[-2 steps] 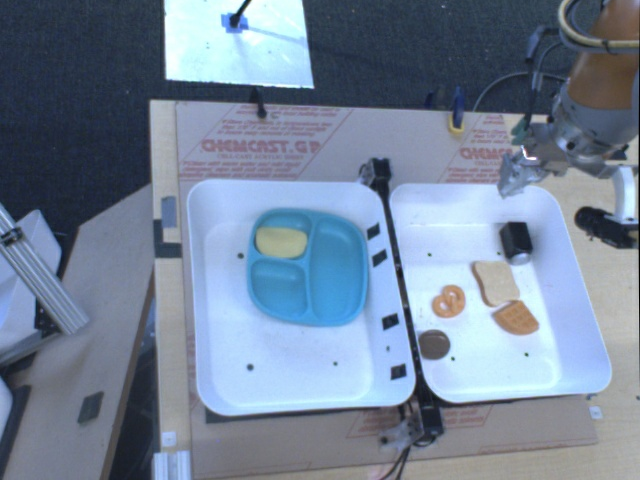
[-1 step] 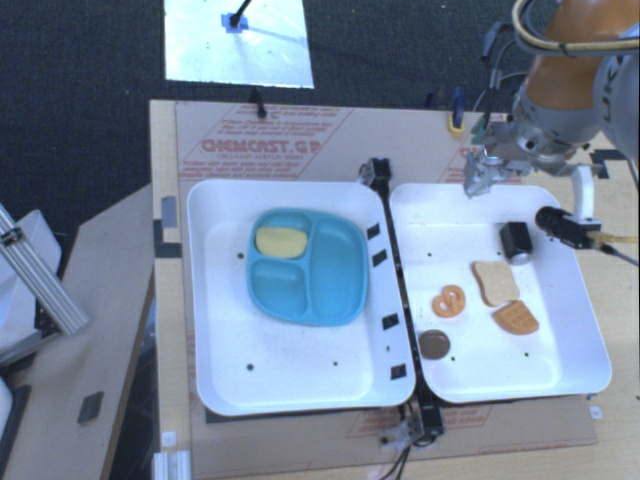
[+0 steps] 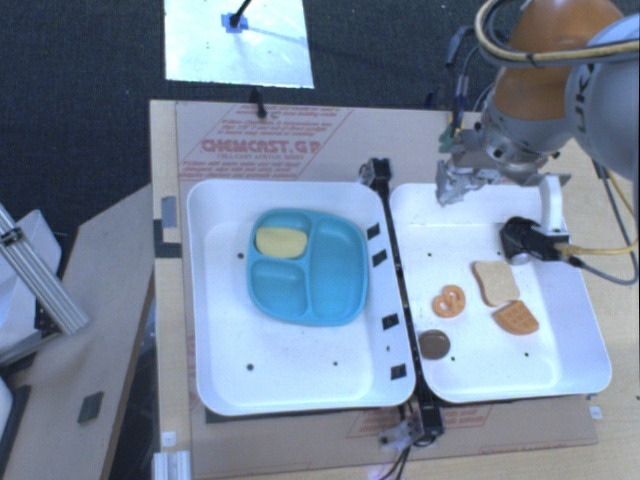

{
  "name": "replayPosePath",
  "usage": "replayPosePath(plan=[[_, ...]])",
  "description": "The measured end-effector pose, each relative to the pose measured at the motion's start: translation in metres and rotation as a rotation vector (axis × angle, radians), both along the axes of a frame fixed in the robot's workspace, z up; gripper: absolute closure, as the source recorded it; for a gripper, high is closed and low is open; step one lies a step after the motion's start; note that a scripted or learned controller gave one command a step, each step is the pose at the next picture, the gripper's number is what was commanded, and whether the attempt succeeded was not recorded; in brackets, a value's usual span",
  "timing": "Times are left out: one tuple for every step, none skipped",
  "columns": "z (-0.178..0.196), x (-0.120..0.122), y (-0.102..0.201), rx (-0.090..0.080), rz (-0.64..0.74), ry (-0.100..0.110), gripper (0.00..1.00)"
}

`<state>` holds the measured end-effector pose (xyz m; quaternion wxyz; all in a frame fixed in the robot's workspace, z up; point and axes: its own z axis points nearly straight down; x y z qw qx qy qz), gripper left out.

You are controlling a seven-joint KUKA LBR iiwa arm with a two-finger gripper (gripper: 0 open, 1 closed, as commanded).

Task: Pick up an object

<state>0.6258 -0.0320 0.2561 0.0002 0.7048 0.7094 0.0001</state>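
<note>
The gripper (image 3: pixel 455 186) hangs over the far left corner of the right bin (image 3: pixel 500 373), close to the black strip (image 3: pixel 392 273) that joins the two bins. From this slanted view I cannot tell whether it is spread or closed, and no object is seen in its grasp. Above it the orange-banded wrist (image 3: pixel 545 43) leans in from the right. The candidates for picking lie nearer the front of the same bin, all apart from the gripper: a pretzel (image 3: pixel 449 301), a slice of bread (image 3: pixel 495 281) just to its right, an orange waffle piece (image 3: pixel 516 318) touching or almost touching the bread's lower edge, and a brown disc (image 3: pixel 433 344) nearest the front. The left bin (image 3: pixel 225 373) holds a blue divided plate (image 3: pixel 305 266) with a yellow piece (image 3: pixel 281 241) in its far left compartment. I judge this to be the approach stage, with no grasp made yet. The next move would call for choosing one item, most likely the pretzel as the closest, travelling toward the front of the bin until centred over it, then descending with enough opening to straddle it. Flat pieces like these may be hard to catch against the bin floor. Both bins rest on a pale sheet printed in red (image 3: pixel 262 146) laid on the wooden tabletop (image 3: pixel 110 298). Beyond lies dark carpet (image 3: pixel 80 68) bearing a shiny square panel (image 3: pixel 238 43), and a metal rail (image 3: pixel 40 283) slants in at the left.
</note>
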Motion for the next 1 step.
replayPosePath(plan=[[-0.0081, -0.0118, 0.0591, 0.000, -0.001, 0.000, 1.00]])
